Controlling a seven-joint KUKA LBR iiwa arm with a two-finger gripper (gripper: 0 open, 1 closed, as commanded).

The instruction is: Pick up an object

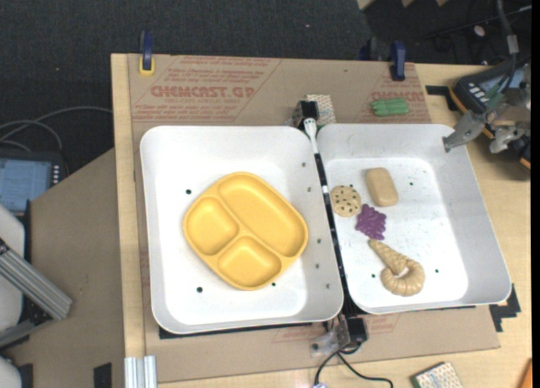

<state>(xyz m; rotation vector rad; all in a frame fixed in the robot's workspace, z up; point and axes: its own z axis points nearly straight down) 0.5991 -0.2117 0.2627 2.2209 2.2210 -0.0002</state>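
My gripper (464,133) is hanging over the right bin's (481,234) far corner, grip unreadable — I'm eyeing the tan block (381,186) down-left: light, stiff, pinchable across its short sides.

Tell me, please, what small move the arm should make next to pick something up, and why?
Probably swing the end effector left and down over the right bin. It sits at that bin's upper right corner, apart from every item, while the cookie, tan block, purple piece and croissant-like toy lie in the bin's left half.
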